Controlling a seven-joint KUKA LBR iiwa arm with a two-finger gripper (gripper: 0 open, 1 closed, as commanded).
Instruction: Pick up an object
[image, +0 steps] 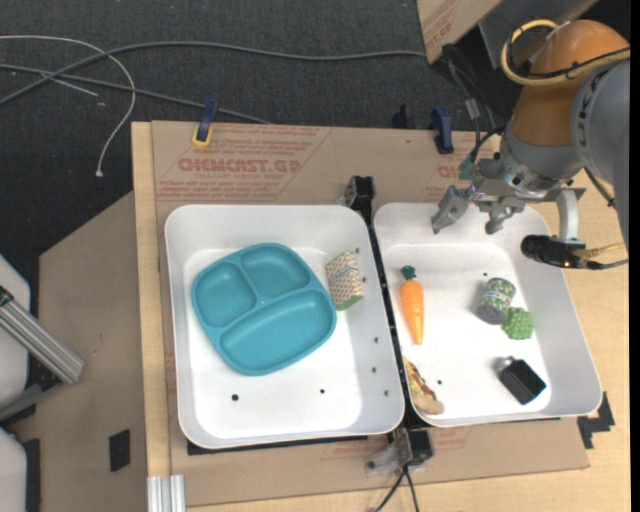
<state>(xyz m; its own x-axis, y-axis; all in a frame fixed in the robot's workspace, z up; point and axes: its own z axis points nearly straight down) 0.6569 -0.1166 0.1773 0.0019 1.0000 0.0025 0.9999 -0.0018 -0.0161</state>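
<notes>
Bench top: a brown board (260, 165) with red printed lettering along its far part, clamped at the far edge by two blue clips (207, 118). Dark carpet-like floor (250, 50) beyond it, with thin pale cables (110, 80) trailing across.

Two white bins sit side by side on the board, joined by a black clip (360, 190) at their far corners. Landmark: the carrot (412, 310), lying lengthwise near the left wall of the right bin (460, 385).

Right of the carrot: a small patterned can (496, 298), with a green knobbly ball (518, 323) touching it on the near side. Nearer and to the right, a black block (522, 380). Directly nearer than the carrot, a tan scrap (424, 392) against the bin wall.

Left of the carrot, across the wall, the left bin (280, 410) holds a blue divided plate (264, 306) and a patterned cup (345, 278) at the plate's right edge.

Gripper (470, 212) hovers beyond the carrot, over the right bin's far rim; fingers (446, 212) spread wide, nothing between them.
</notes>
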